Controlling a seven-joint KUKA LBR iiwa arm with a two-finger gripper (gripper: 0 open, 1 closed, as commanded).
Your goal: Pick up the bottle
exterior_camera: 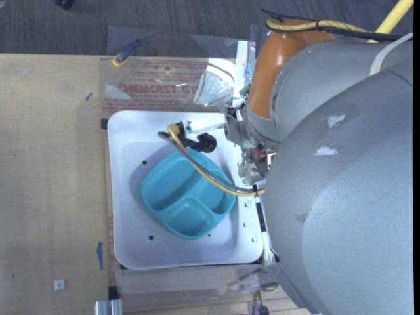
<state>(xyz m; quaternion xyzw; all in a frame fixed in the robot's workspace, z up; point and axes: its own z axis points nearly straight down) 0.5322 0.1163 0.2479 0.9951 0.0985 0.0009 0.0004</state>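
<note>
Step in hand: The arm (341, 176) is spanning the right side of the scene, and the claw (252, 166) is hanging at the right rim of the left bin (125, 176). This is judged to be the approach stage, with no grasp made yet.
Claw state: Cannot tell. The wrist is masking whether it is wide or narrow, and no held item is identifiable.
Bottle location: Cannot tell. The arm is covering the right bin, so the bottle is probably lying beneath it. This is a judgement only.
Next move: The claw is needing a clear line to the bottle body, a spread wider than that body, and a descent centred across its narrow axis. A rounded bottle is likely to roll if it is touched off-centre.
Blue dish (187, 199): Lying diagonally in the left bin. It is smooth moulded plastic with rounded corners, and one ridge is dividing it into a larger and a smaller compartment.
Left bin: Shallow, white and glossy, with rounded corners and small dark holes in its floor.
Arm casing: Grey, matte and rounded. The orange band (272, 64) is looking glossy.
Worktop (46, 176): Pale, flat, matte wood grain.
Board (157, 84): Lying flat behind the bin, brown with red lettering. Crumpled clear wrap (216, 84) is lying beside it.
</note>
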